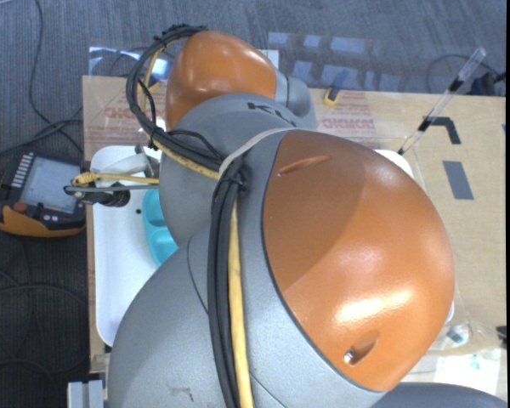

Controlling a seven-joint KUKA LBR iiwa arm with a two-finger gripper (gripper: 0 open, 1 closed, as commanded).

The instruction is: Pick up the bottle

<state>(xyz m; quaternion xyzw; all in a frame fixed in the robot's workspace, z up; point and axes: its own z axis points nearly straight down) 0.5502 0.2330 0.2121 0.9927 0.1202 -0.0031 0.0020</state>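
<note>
Frankly, whether the tool is clenched or released cannot be told, for the one arm (323, 253), grey with two orange shells, lies over it and over most of the frame. Out from under the arm at middle left shows the left bin (106, 262), one of two. In it lies one turquoise thing (157, 226), its right part under the arm; whether it is the bottle I cannot tell. One small dark speck (138, 211) sits on the bin floor just left of it. The lower left stretch of this bin is bare white and gives open room. Of the second bin (402, 157) I see a white corner at the arm's upper right. Both stand on the desk (480, 228), whose pale top runs bare to the frame's right edge, bearing one grey strip (459, 179), one small yellow piece (331, 97) near the top edge, and one clear rod (452, 87) slanting up. The left bin's wall runs close along the desk's left edge. Beyond that edge, on the carpet floor (42, 58), lie one orange-and-black handset (36, 198) and loose cables (30, 7).
</note>
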